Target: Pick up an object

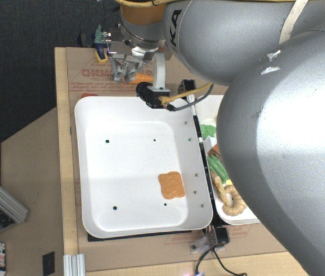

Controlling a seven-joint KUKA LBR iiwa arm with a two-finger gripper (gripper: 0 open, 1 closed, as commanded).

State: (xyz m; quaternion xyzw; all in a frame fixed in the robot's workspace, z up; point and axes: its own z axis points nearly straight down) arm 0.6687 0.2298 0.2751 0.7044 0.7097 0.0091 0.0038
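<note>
The left white bin (pixel 99 154) holds a flat tan-orange piece (pixel 171 185) near its front right corner. My gripper (pixel 129 72) hangs over the bench just beyond this bin's far edge, well away from that piece. A small orange thing (pixel 144 77) shows right at the gripper's lower end; whether it is held is unclear. A strip of the right bin (pixel 240 217) shows beside the arm, with green items (pixel 218 168) and a beige knotted thing (pixel 232 200) in it.
The big grey arm (pixel 277 108) covers most of the right bin and the right of the view. A black cable (pixel 168 99) runs along the left bin's far right corner. The brown bench (pixel 70 85) surrounds the bins.
</note>
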